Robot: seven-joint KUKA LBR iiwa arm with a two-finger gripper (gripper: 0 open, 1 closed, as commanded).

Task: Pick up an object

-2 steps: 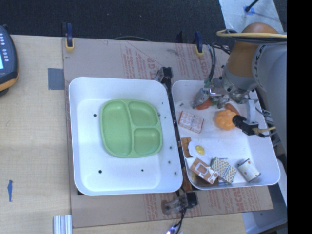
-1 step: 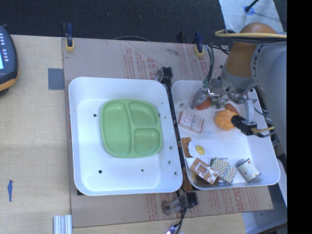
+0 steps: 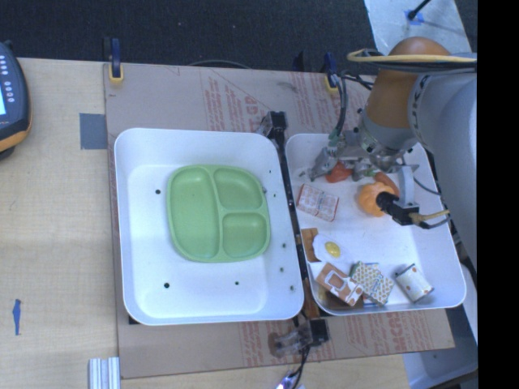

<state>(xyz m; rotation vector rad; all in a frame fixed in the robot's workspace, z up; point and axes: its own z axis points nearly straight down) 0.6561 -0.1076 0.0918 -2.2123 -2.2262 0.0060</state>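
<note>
Big grey arm (image 3: 438, 136) reaches down into the right bin (image 3: 442, 258), because the small things to pick lie there; its jaws hang beside the orange toy (image 3: 371, 199), open or shut I cannot tell

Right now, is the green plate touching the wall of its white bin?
Apart. The camera view shows bare white floor all round the green plate, between it and the bin walls.
</note>
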